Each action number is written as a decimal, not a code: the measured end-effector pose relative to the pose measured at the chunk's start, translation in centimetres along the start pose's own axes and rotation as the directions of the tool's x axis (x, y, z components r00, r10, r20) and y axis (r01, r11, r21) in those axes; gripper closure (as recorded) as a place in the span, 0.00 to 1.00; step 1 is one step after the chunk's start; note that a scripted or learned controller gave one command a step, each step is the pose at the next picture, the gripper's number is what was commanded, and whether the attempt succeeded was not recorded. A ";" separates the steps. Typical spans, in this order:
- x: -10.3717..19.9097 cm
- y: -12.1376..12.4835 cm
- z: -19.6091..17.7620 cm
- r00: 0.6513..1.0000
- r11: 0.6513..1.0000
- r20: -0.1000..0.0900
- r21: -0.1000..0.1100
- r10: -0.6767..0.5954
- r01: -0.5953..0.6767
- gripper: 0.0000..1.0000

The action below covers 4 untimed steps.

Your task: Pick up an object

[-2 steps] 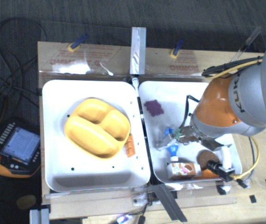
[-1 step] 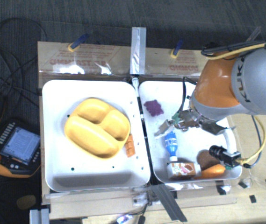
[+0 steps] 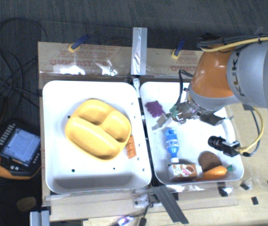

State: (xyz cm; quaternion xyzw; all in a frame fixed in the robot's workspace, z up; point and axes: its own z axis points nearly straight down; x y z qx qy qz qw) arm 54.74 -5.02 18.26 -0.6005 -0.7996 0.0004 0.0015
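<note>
A small blue-and-white bottle (image 3: 172, 145) lies flat mid right bin (image 3: 190, 89), just below the purple grapes (image 3: 154, 108).

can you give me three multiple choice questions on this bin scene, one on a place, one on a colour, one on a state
1. Where does the big yellow object lie?
A. in the left bin
B. in the right bin
C. on the floor

2. What colour is the bottle in the right bin?
A. green
B. blue
C. black

3. How does that bottle lie?
A. standing upright
B. on its side
C. hanging from the hand

Answers:
1. A, it rests in the left bin, beside a small orange piece.
2. B, its body is blue with a white label.
3. B, it lies flat on the bin floor, just below the hand, near the carrot and the purple object.
</note>
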 end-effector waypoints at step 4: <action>-10.9 -2.3 -10.1 0.875 0.875 0.005 -0.001 -0.485 0.485 1.00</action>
